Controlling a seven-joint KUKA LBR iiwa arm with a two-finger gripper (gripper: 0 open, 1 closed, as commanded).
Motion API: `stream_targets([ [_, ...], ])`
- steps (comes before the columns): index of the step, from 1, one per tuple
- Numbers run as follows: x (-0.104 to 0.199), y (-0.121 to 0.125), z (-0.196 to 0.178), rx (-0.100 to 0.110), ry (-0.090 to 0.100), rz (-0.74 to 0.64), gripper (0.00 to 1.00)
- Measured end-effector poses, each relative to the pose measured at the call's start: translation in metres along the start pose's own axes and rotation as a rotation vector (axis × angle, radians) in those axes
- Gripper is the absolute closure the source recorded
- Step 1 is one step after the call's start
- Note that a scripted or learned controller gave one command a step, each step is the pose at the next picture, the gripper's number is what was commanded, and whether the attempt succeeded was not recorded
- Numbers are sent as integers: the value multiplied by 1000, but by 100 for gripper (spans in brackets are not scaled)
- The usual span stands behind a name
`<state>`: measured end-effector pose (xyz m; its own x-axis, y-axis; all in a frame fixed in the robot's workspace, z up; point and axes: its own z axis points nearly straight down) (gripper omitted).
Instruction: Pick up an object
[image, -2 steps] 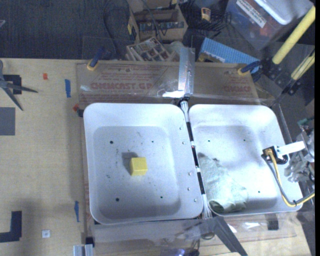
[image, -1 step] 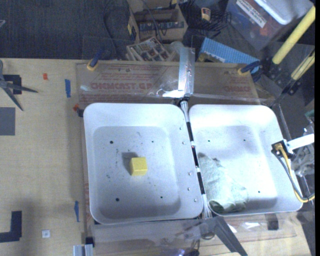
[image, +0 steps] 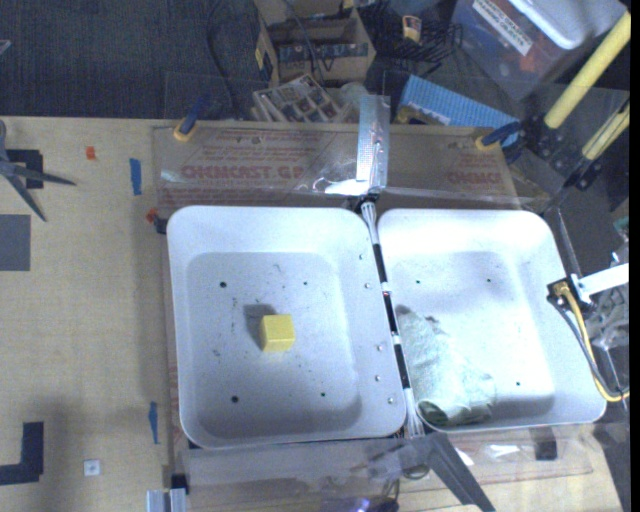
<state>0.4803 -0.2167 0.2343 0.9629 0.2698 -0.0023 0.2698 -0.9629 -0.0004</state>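
A small yellow block (image: 278, 332) lies flat near the middle of the left bin (image: 200, 250), casting a short shadow to its upper left. In the right bin (image: 520, 240) a rolled pale green-white cloth (image: 443, 370) stretches from the bin's left wall down to its front left corner. Nothing touches either object.
A yellow cable (image: 583, 330) and a white bracket (image: 606, 282) hang at the right bin's right rim. A metal strip (image: 372, 150) stands behind the seam between the bins. Clamps (image: 188, 125) hold a clear sheet at the back. The wooden bench (image: 70, 300) extends to the left.
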Motion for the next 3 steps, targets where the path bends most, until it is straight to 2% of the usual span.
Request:
stream_targets([
  [1, 0, 0, -10, 0, -1, -1, 100],
  [2, 18, 12, -73, 0, 2, -11, 100],
  [3, 18, 11, -83, -1, 1, -14, 100],
])
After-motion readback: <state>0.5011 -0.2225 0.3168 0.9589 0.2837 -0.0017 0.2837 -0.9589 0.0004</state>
